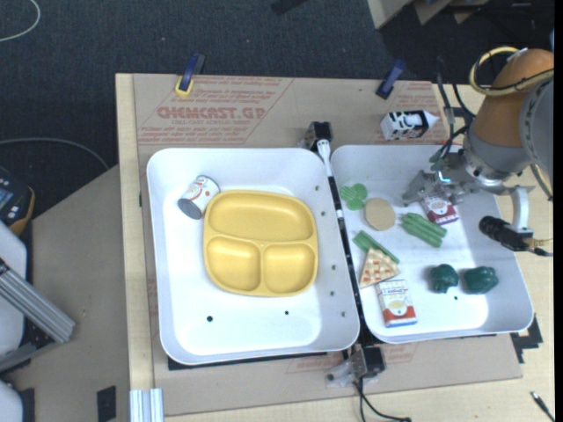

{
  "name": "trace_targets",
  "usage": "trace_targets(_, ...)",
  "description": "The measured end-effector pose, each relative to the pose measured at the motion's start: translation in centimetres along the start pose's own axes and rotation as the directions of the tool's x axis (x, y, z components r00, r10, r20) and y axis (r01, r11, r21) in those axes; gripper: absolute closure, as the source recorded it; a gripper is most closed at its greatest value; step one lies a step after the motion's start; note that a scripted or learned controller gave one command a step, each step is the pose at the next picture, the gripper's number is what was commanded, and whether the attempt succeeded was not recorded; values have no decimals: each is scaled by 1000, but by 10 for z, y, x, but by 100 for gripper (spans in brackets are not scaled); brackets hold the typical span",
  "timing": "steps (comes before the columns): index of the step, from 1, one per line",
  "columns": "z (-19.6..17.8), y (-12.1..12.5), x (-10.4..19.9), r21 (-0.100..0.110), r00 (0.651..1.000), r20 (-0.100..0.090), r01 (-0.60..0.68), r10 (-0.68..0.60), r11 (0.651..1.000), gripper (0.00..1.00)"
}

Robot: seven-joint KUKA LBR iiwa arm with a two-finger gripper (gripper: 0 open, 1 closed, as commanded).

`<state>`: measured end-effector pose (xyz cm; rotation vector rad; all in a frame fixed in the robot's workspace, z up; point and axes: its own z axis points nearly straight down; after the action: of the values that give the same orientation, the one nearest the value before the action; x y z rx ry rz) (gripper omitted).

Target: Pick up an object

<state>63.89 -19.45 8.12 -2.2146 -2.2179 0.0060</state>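
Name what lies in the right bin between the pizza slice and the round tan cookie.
In the camera view, a green bean pod lies slantwise between the pizza slice and the round tan cookie, just above the slice.

Two bins side by side on the bench (132, 236): left bin (167, 236) has the divided tray (260, 241) at centre and a small can (198, 195) on its side touching the tray's far-left corner. Right bin (501, 310), far to near: leaf piece (354, 195) and round cookie (380, 214) near its left wall, small packet (439, 210) under the gripper (431, 187), bean pod (423, 229) just left of the packet, pizza slice (376, 266) and long pod (376, 246) at the left wall, carton (397, 304) nearest, two lumpy veg (463, 278) at right. A small box (409, 123) sits on the bench behind the right bin.
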Motion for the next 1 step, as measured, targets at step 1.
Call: trace_targets(1,-4,0,0,-5,1000,1,-1,1,1000,0)
